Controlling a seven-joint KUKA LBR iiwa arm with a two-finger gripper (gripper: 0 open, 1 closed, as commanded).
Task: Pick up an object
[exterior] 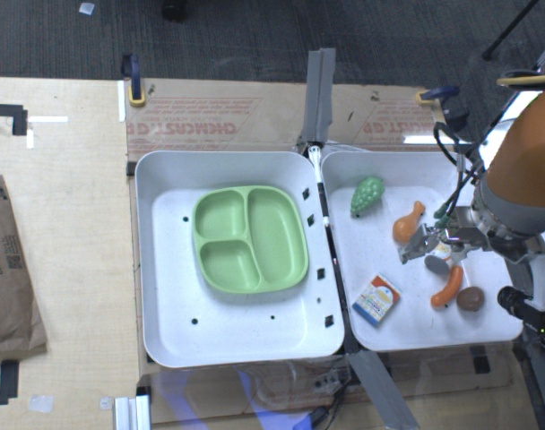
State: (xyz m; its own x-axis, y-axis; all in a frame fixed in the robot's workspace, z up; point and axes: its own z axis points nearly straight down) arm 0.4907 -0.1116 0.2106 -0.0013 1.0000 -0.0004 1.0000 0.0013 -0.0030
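From where I stand, the nearest things in the right bin point(514, 328) are a small blue and orange box point(376, 300), one orange sausage-shaped piece point(446, 288) and one brown round lump point(471, 299) just beside it. The sausage's upper end runs under the hand point(422, 245), so its full length is hard to judge. The hand sits low over the middle of that bin, its metal tips splayed a little apart with nothing between them; something pale lies under it that I can't make out. Just beyond is one orange gourd-like toy point(409, 225), close to the fingertips but not gripped. Farther back lies one green bumpy object point(367, 195). The arm point(523, 168) is cut off at the right edge. The left bin point(160, 267) holds one green plate point(251, 238) with three compartments. A brown paper bag point(8, 267) lies on the worktop point(66, 168), cut off at the left.
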